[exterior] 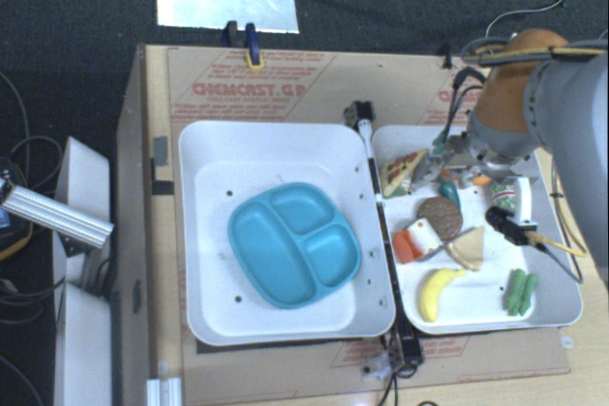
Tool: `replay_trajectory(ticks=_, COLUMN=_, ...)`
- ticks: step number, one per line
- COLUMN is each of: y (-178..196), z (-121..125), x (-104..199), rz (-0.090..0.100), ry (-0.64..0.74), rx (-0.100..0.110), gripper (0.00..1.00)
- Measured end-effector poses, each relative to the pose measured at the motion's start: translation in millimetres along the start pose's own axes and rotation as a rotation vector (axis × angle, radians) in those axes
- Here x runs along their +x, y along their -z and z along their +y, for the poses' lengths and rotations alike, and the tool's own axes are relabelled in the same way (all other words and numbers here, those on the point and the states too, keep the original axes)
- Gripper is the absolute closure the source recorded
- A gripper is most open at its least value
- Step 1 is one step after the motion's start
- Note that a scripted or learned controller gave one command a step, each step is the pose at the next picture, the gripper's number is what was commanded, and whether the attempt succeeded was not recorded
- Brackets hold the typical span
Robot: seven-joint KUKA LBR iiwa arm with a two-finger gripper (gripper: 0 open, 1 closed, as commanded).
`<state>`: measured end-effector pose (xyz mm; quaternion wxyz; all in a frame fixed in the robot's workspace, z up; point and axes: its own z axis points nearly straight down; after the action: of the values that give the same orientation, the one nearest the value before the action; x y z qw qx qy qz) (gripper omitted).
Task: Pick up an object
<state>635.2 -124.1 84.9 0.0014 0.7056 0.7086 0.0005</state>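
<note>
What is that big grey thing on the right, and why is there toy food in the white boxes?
The grey thing is a robot arm with an orange band. A camera above the bench looks down on it at a slant. Its end effector hangs low over the back of the right bin; its tip is too blurred to show whether it holds anything. That bin has play food: a yellow banana, green pea pods, a brown cookie, a sandwich wedge and more. The left bin holds a blue divided plate. The robot's job is to pick something up.
</note>
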Motion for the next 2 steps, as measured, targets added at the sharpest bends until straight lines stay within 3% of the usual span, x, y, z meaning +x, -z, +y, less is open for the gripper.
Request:
replay_trajectory(ticks=1, y=0, z=-58, x=30, rz=0.001, ry=-0.002, rx=0.002, gripper=0.0)
replay_trajectory(ticks=2, y=0, z=-73, x=28, rz=0.001, ry=-0.003, rx=0.003, gripper=0.0)
